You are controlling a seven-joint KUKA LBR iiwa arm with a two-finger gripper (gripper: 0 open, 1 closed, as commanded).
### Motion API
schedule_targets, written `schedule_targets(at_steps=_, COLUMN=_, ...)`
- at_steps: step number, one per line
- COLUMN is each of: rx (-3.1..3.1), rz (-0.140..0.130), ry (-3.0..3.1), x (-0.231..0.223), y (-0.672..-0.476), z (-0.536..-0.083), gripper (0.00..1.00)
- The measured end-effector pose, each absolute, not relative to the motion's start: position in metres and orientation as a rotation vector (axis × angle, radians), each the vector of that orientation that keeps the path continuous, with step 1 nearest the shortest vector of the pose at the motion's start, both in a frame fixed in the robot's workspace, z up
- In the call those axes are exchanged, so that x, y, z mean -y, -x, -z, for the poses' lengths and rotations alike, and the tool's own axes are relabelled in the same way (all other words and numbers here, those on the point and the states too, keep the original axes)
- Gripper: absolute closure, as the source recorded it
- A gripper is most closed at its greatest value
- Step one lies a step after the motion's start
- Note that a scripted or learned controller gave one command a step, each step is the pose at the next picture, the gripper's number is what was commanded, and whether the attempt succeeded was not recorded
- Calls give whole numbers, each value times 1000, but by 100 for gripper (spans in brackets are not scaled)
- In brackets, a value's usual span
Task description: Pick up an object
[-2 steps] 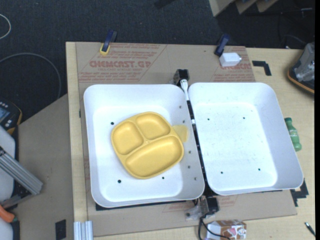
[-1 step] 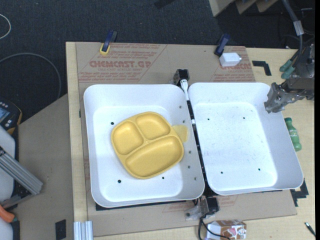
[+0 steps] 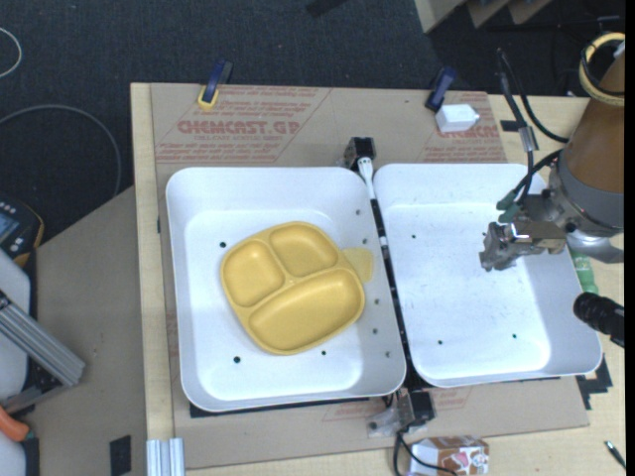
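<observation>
I've got the grey arm with its orange band (image 3: 603, 142) reaching in from the right edge of the surface, and its hand (image 3: 499, 249) is hanging over the right shallow white bin (image 3: 466, 350), toward that bin's right side and about midway between its far and near edges. I cannot tell how the hand is set from this slant; the metal parts blur together, and I see nothing between them. Over in the left shallow white bin (image 3: 193, 296) sits the yellow plastic divided plate (image 3: 292, 287), three compartments, flat on the bin floor, roughly in the middle and leaning toward the bin's right edge; a paler yellow tab sticks out from under its right side, close to the wall between the two bins. Plate and hand are well apart, one bin each. The brown cardboard sheet (image 3: 298, 117) under both bins shows red printing along the far edge.
</observation>
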State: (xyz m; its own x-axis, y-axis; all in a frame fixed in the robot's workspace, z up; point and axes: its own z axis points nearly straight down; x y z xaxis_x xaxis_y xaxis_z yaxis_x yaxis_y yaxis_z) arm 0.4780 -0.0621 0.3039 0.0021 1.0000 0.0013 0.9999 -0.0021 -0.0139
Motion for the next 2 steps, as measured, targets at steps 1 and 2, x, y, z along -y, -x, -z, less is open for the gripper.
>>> schedule_targets(at_steps=1, rx=2235, rz=8, ry=2211, x=-45, y=-480, z=-353, gripper=100)
schedule_targets(at_steps=2, rx=2231, rz=11, ry=2218, x=-102, y=-480, z=-422, gripper=100)
